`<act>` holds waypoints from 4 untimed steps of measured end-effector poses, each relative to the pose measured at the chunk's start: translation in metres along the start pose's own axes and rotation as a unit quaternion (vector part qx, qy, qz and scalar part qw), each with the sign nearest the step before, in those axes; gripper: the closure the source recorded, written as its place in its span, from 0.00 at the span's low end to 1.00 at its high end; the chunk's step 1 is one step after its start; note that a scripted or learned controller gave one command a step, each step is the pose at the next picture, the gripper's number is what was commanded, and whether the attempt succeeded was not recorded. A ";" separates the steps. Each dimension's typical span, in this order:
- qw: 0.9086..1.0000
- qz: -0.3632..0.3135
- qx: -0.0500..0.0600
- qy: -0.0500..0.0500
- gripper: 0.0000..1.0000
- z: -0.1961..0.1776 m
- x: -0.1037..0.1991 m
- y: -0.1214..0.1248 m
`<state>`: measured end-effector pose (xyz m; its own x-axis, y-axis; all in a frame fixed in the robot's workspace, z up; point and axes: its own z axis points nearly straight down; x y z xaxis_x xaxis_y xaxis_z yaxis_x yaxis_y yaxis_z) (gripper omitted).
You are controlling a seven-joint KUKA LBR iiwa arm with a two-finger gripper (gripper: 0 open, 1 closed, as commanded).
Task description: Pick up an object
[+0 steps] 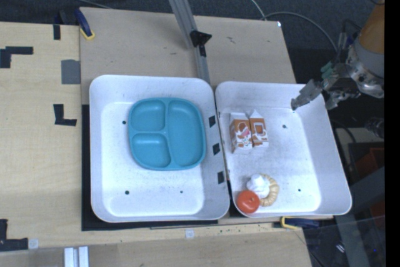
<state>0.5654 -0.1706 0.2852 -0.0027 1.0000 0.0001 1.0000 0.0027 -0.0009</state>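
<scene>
I reach in from three o'clock, my grey arm with its orange band (377, 25) high at the edge of the view, the wrist bent down and angled toward nine o'clock. My gripper (306, 97) hangs over the upper right rim of the right-hand shallow white bin (312, 159), at about one o'clock of that bin. Nothing sits between my jaws; whether they stand apart or together I cannot tell, as the dark fingers blur into one slanted shape.

Inside the right bin, toward its ten o'clock side, lie two small white-and-orange cartons (249, 132), touching each other side by side, well apart from my gripper. At the bin's six o'clock edge rests a beige ring-shaped toy pastry with a white topping (264, 187), and touching it at its eight o'clock side is a round red-orange ball-like toy (248, 201), pressed into the bin's lower left corner.

The left-hand shallow white bin (109, 197) holds a turquoise plastic divided plate with three compartments (167, 133), lying flat in the upper middle of that bin. Both bins sit side by side, rims touching, on the pale wooden tabletop (37, 153). A grey metal pole (181, 3) slants across the tabletop at twelve o'clock.
</scene>
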 end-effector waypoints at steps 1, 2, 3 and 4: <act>1.000 0.000 0.000 0.000 0.00 0.000 0.000 0.000; 1.000 0.001 0.002 0.000 0.00 0.044 -0.003 -0.003; 1.000 0.001 0.004 0.001 0.00 0.109 -0.001 -0.005; 1.000 0.001 0.003 0.000 0.00 0.155 0.004 -0.010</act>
<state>0.5550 -0.1667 0.1304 -0.0016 1.0000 0.0007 1.0000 0.0016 -0.0061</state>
